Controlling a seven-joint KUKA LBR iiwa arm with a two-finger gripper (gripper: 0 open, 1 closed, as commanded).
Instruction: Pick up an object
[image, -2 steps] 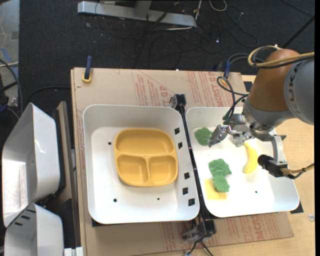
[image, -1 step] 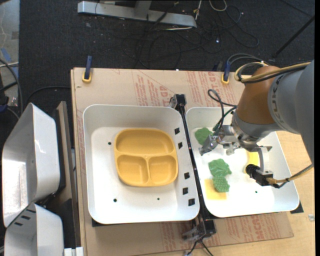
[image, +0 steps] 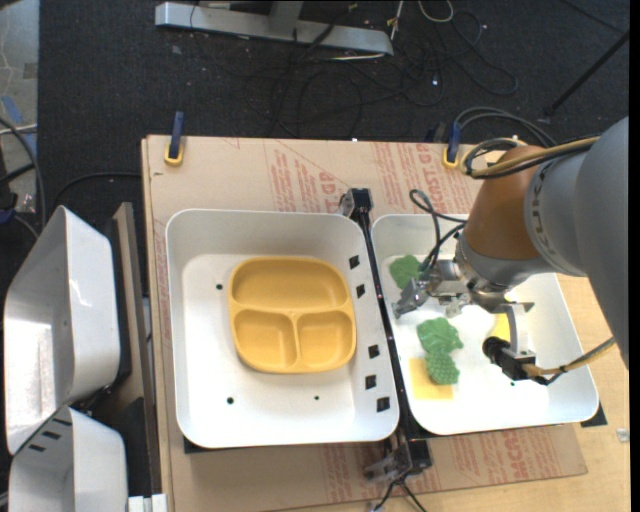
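Grey arm (image: 560, 215) reaches in, wrist angled downward.

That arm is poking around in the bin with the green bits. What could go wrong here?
The green pieces lie bunched together atop a yellow square, so the gripper might nudge them apart instead of lifting one. It also works close to the bin's left wall and could bump it.

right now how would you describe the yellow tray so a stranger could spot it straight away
Look at the left white bin of the two on the bench. The yellow tray lies flat in its middle, with three compartments. Nothing else is in that bin, while green pieces sit in the right bin.
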